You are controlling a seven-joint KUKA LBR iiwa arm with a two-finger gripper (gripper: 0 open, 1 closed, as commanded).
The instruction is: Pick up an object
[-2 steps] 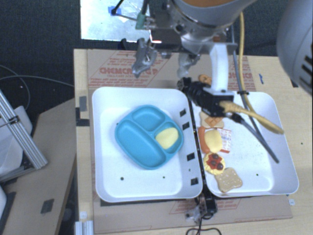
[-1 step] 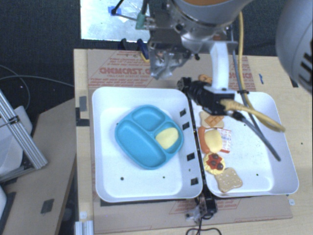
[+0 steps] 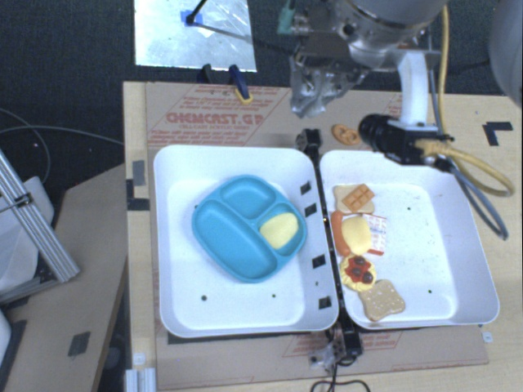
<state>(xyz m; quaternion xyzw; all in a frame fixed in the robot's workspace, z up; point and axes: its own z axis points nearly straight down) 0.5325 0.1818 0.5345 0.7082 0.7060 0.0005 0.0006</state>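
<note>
My gripper [image 3: 314, 98] hangs high over the back of the bench, just behind the seam between the two bins, with nothing seen in it. In the right bin [image 3: 445, 243], along its left side, lie several toy foods: a waffle square [image 3: 357, 198], an orange stick [image 3: 336, 223], a yellow round piece [image 3: 358, 233] with a small packet beside it, a red-and-yellow piece [image 3: 358, 273] and a tan cracker [image 3: 382, 299]. The left bin [image 3: 176, 219] holds a blue divided plate [image 3: 237, 231] with a pale yellow piece [image 3: 280, 229] in its right compartment.
A small brown pretzel-like piece [image 3: 346, 133] lies on the bench behind the right bin, next to a black fitting [image 3: 394, 140] with yellow and grey cables. A blue-and-yellow clamp [image 3: 239, 84] sits at the bench's back edge. Black clips line the seam between the bins.
</note>
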